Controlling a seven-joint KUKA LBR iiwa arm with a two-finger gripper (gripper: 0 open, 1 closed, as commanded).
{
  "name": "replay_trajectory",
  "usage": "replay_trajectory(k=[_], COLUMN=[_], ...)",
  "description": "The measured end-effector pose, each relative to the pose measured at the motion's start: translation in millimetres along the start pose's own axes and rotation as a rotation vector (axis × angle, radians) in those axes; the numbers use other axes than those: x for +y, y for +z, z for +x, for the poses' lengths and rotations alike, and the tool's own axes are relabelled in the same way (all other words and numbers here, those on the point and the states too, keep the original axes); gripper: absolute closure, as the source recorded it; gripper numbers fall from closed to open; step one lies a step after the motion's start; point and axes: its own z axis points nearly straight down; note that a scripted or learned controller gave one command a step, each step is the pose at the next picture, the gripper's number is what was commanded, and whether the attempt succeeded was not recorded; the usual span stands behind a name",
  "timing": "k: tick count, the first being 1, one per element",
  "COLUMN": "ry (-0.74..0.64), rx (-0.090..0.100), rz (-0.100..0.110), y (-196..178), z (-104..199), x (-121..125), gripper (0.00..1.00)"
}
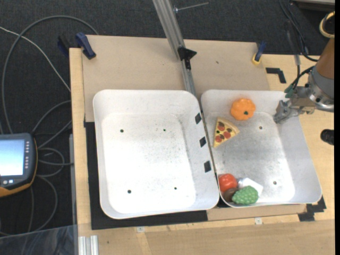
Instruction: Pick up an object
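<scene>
Gripper: the two-finger gripper (pixel 283 112) hangs over the far right rim of the right bin, pointing left into the bin. Nothing shows between its fingers. Whether they stand apart or together cannot be told at this size.
Arm: the grey arm (pixel 325 78) comes in from the right edge, with its orange band at the upper end and a black cable looping beside the wrist. It is bent low over the bench, so the wrist sits just right of the bin's far corner.
Bench: a pale wooden board (pixel 138 62) clamped with blue clips at its far corners. A slanted metal rail (pixel 170 23) rises from the gap between the bins toward the far edge.
Left bin: a shallow white tray (pixel 106 105), speckled with dark marks on its floor, with four small dark dots near its corners.
Right bin: a shallow white tray (pixel 297 163) with a scuffed grey floor, touching the left bin along the middle.
Green toy: a knobbly green piece (pixel 245 195), like a broccoli head, in the near left corner of the right bin, against a small white piece.
Orange toy: a small pumpkin (pixel 243 109) at the far side of the right bin, left of the gripper and apart from it.
Pizza slice: a toy wedge (pixel 224 132) just near-left of the pumpkin, by the bin's left wall.
Red toy: a small tomato-like ball (pixel 227 182) touching the green piece on its left.
Pendant: a handheld screen unit (pixel 15 161) lies on the dark floor at the left.
</scene>
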Motion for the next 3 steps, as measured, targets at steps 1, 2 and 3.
replay_trajectory(k=[1, 2, 3], ry=[-0.001, -0.002, -0.005], rx=[0.000, 0.001, 0.005], rz=[0.000, 0.002, 0.010], y=[-46, -65, -55], z=[-5, -5, 41], x=[-2, -1, -13], gripper=[1.00, 1.00, 1.00])
